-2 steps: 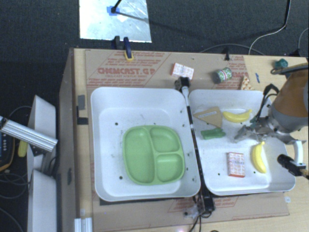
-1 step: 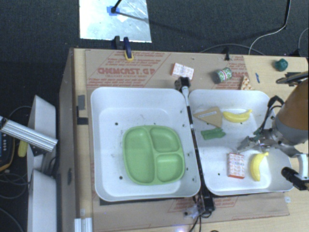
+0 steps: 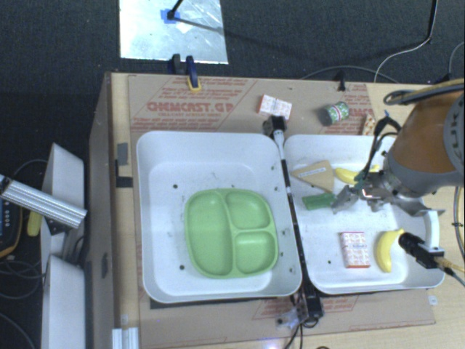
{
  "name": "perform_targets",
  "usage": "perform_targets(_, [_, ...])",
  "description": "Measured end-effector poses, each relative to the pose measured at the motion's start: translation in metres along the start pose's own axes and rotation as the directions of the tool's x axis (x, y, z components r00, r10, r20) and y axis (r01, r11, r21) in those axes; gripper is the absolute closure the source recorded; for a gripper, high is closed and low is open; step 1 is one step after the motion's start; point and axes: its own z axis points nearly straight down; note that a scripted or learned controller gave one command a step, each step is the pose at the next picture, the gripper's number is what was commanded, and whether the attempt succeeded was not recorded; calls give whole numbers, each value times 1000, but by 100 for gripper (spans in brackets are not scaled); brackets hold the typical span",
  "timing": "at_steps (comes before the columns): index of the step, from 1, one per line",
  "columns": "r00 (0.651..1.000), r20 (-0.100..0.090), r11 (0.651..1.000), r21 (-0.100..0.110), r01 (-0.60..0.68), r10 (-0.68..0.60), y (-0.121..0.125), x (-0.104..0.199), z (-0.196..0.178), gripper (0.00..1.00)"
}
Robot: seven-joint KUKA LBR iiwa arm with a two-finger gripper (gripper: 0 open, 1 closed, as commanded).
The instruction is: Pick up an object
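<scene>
1. My bench [image 3: 218, 97] has a brown cardboard top with red letters.
2. The floor [image 3: 51, 42] is dark carpet.
3. A shiny metal sheet [image 3: 173, 20] lies on it.
4. A black cable [image 3: 407, 49] curls nearby.

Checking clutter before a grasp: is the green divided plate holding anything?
Empty. The green divided plate lies flat in the left bin, with all three compartments bare.

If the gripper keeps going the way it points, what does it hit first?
Probably the flat green block: the gripper points toward the divider side of the right white bin, the block just ahead. Depth is unclear from above.
</scene>
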Motion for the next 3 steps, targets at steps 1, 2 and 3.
perform_targets(1, [1000, 2, 1000, 2, -4, 4, -37, -46, -2, 0])
perform_targets(2, [1000, 0, 1000, 4, -2, 2, -50, -1, 63, 0])
perform_targets(3, [1000, 3, 1000, 2, -4, 4, 16, -77, 41, 0])
